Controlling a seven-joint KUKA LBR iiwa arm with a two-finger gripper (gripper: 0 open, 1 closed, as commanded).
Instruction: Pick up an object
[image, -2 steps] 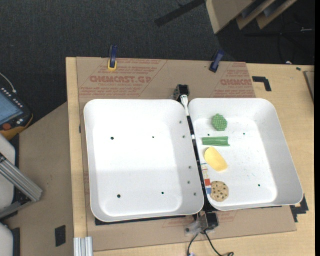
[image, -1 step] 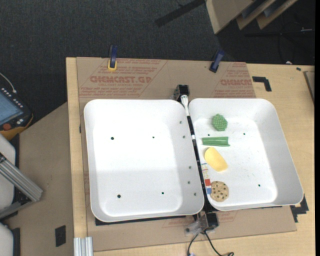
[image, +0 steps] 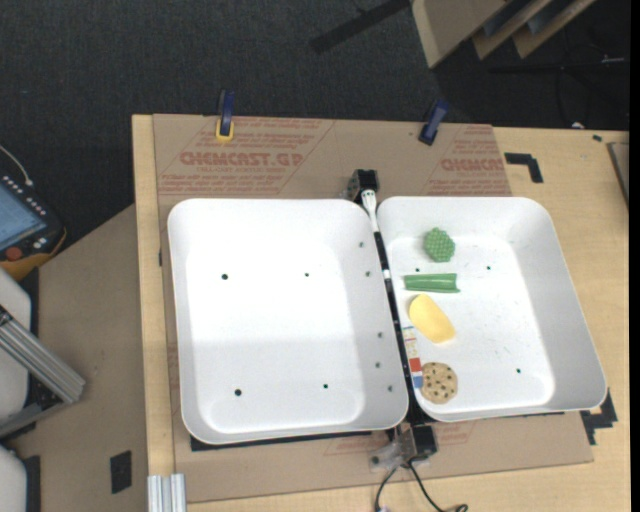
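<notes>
The likeliest pick, a yellow egg-shaped piece (image: 432, 318), lay in the right bin (image: 575, 300), close to its left wall. It looked smooth and rounded, with its long axis running from the view's upper left to lower right. Since the arm would reach in from the right, the piece sat on the far side of that bin from the arm's entry. An approach would have to cross the bare floor of the bin first. A grasp across the short width seemed the better choice.

Just beyond it up the view lay a flat green bar (image: 431, 283), thin and straight, with its long axis across the view. Further up sat a bumpy green lump (image: 437, 243), roundish and knobbly. On the other side of the yellow piece lay a round cookie (image: 438, 381), flat, tan and dark-speckled. A small red, white and blue strip (image: 414, 365) lay against the wall just beside the cookie. All five formed a column along that wall.

The left bin (image: 200, 300) lay farther still from the arm's side. Both bins rested on brown cardboard (image: 150, 200). Whether the gripper was spread or pressed together could not be told.
</notes>
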